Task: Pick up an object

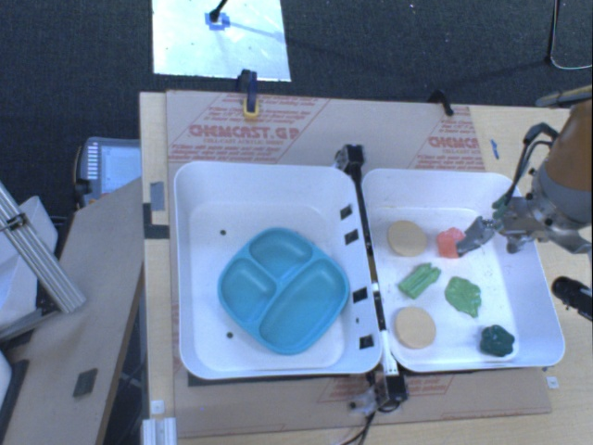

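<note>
The grey arm with its orange band enters from the right edge of the frame, its wrist slanting down and to the left over the right bin (533, 276). The gripper (474, 237) sits low at the upper middle of that bin; whether it is wide, narrow or holding anything cannot be told at this size. Just beside its tip, to the left and nearly touching, lies a small red-pink piece (450, 242), squat and blocky with no clear long axis. Farther left is a round tan disc (407, 238). Below lie a light green piece (419, 280), its long axis running from lower left to upper right, a leafy green piece (463, 296), a second tan disc (415, 327) and a dark green lump (497, 341) at lower right. The left bin (199, 248) holds a blue divided plate (283, 289).
</note>
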